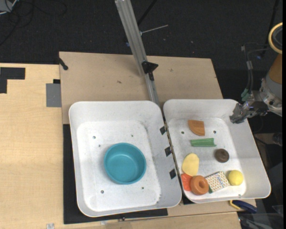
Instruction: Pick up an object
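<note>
The gripper (239, 114), its opening impossible to tell, hovers over the right bin's (250, 142) upper rim, near the orange wedge (197, 127), which looks light, firm, and best pinched across its flat sides.

A light wooden board (181, 78) lies to the left of the claw (239, 114), under the two trays. Farther left of the claw is a pale wooden table top (24, 147) with some dark cut-out squares (7, 78). A metal rail (133, 39) rises at a slant up and left of the claw. Behind all, the floor (76, 23) is dark, with loose cables (5, 4).
</note>
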You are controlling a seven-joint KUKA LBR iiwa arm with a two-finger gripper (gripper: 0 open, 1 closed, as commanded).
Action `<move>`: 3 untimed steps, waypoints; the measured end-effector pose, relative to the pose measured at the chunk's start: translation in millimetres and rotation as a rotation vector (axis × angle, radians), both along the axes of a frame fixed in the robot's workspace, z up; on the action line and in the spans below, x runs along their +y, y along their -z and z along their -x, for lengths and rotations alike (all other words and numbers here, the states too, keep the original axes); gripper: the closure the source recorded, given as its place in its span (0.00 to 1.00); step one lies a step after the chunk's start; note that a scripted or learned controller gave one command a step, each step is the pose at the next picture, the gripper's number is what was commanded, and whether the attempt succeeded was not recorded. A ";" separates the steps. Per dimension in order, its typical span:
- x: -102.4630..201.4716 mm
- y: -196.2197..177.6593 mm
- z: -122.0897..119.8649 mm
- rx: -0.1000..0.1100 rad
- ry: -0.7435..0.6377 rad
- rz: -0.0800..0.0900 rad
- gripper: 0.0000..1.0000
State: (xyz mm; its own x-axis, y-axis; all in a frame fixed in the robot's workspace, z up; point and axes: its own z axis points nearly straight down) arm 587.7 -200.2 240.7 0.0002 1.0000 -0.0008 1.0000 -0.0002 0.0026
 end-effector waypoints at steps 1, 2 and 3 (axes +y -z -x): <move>55.0 10.1 7.5 0.003 -0.004 -0.002 1.00; 112.2 13.7 17.8 0.003 -0.004 -0.002 1.00; 163.1 6.0 11.7 0.003 -0.004 -0.001 1.00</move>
